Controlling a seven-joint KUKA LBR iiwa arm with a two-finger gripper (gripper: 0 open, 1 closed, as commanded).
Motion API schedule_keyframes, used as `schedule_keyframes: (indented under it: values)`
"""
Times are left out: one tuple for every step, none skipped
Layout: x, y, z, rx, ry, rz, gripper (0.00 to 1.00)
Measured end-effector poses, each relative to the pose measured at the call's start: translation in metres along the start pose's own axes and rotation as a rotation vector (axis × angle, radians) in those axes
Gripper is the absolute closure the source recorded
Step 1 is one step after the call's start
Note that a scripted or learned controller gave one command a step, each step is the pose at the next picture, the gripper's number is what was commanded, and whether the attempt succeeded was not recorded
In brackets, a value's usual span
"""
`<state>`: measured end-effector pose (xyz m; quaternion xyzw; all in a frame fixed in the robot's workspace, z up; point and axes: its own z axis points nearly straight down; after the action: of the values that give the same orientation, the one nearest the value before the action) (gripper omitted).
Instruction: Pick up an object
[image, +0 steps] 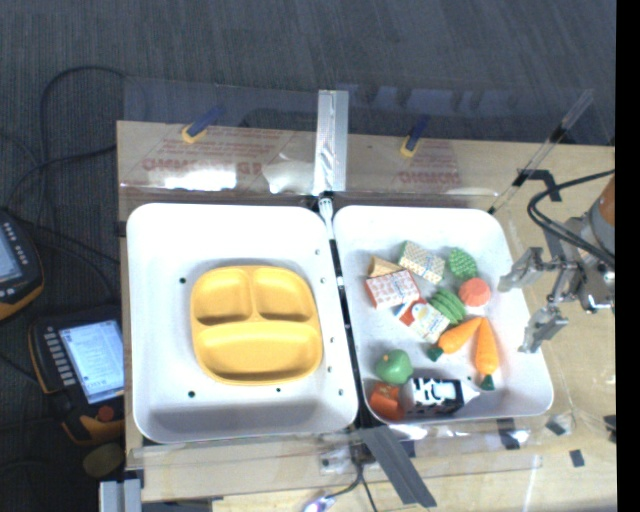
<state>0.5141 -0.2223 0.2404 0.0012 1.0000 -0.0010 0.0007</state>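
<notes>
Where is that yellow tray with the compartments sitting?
The yellow tray lies in the middle of the left white bin, apart from the toy food piled in the right bin.

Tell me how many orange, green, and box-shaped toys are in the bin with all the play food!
In the right bin, as far as the view shows:
Orange carrots: 2
Green veggies: 3
Round orange-red foods: 2
Printed little boxes: 4
Tan wedge: 1
Total: 12
</notes>
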Motion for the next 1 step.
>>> schedule_keyframes:
  values:
    - [-0.0094, -0.0003, 0.1449, 0.001, -0.001, 0.033, 0.0]
